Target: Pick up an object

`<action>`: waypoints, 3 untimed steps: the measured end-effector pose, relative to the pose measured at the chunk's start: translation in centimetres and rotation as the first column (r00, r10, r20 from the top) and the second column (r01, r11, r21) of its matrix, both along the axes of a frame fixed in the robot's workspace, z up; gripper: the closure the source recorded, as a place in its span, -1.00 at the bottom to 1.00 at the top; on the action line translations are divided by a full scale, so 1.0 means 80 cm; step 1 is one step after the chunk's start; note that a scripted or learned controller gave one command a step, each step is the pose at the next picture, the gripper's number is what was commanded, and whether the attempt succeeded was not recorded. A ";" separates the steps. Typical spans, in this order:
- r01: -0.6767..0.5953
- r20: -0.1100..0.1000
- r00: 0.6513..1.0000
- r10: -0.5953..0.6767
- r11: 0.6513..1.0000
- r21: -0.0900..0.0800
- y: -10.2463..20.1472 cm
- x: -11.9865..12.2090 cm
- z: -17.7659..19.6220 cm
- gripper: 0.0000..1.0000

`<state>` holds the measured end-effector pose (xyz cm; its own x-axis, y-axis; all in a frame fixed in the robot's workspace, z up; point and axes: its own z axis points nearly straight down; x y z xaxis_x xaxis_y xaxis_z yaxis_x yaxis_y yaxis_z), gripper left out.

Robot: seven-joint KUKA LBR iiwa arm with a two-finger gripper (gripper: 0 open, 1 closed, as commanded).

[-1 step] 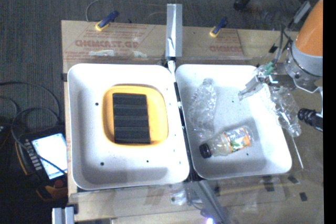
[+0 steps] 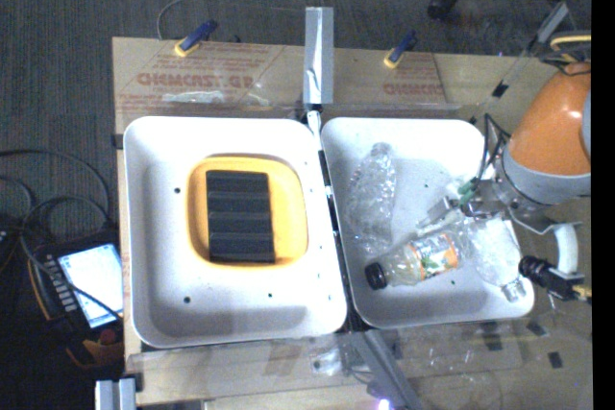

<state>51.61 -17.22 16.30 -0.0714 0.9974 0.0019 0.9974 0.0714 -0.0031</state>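
The bottle [image 2: 423, 261] lies on its side in the right bin [image 2: 404, 302], black cap toward the lower left, beside crumpled clear plastic [image 2: 373, 187]. It appears light, smooth and easily dented; grasp across the labelled body. The state of the hand [image 2: 471, 202] cannot be determined.

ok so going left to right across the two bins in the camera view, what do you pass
Left white bin → yellow tray with a black ribbed insert → right white bin → crumpled clear plastic bottle → dark-capped bottle with an orange label → grey and orange arm.
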 end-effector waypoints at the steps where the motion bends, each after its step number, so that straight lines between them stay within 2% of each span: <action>1: -0.190 0.017 0.982 0.190 0.982 -0.008 -0.016 -0.001 -0.088 -1.00; 2: 0.036 0.013 0.999 -0.036 0.999 0.000 -0.040 0.086 -0.090 -1.00; 3: 0.081 0.018 0.997 -0.081 0.997 -0.006 -0.035 0.020 -0.089 -1.00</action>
